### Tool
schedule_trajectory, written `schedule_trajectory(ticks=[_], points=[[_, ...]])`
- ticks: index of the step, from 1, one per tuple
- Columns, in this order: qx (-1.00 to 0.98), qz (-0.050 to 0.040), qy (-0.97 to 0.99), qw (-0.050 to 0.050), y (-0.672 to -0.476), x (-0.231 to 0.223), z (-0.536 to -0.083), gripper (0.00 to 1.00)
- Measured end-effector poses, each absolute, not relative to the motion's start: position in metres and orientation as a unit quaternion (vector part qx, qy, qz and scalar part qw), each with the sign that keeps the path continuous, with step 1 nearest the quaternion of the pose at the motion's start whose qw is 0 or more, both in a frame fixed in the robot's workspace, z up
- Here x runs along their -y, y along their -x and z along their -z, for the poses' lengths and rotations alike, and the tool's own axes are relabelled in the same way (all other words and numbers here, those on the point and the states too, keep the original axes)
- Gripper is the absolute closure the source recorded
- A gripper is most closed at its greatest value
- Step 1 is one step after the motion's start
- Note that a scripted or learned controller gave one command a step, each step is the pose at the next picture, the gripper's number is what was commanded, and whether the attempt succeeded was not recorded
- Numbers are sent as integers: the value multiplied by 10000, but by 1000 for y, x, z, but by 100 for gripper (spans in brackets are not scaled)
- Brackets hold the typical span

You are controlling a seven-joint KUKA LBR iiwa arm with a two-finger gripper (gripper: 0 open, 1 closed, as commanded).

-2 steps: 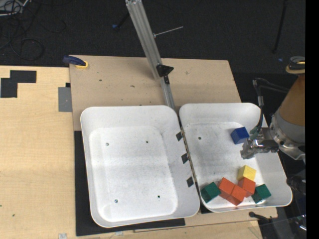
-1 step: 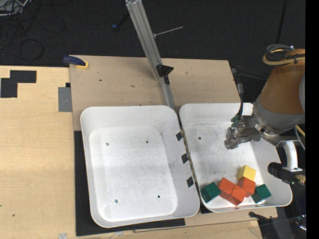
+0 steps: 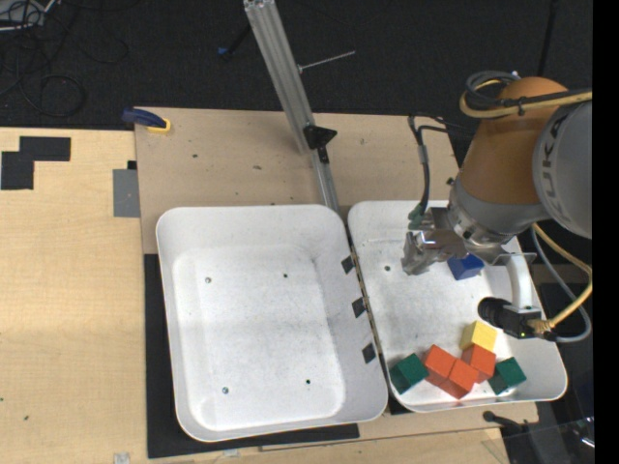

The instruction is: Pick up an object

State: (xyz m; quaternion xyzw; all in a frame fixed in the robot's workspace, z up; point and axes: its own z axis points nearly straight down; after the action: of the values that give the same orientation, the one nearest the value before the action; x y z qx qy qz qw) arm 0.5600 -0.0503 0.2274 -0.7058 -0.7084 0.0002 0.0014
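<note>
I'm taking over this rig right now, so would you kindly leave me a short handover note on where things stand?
Pincer: low over the upper part of the right bin; nothing visible between its fingers, and whether they are open or shut cannot be told from this angle.
Objects: all in the right bin. A blue block lies just beside the pincer. A cluster sits at the near end: yellow block, orange blocks, two green blocks.
Left bin: white, beside the right one.
Done: arm brought down into the right bin.
Left: grasp one object and lift it.
</note>
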Motion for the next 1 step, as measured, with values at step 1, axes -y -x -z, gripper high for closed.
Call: schedule_trajectory(ticks=[1], points=[[7087,-2,7055,12,-586,-2,-220,100]])
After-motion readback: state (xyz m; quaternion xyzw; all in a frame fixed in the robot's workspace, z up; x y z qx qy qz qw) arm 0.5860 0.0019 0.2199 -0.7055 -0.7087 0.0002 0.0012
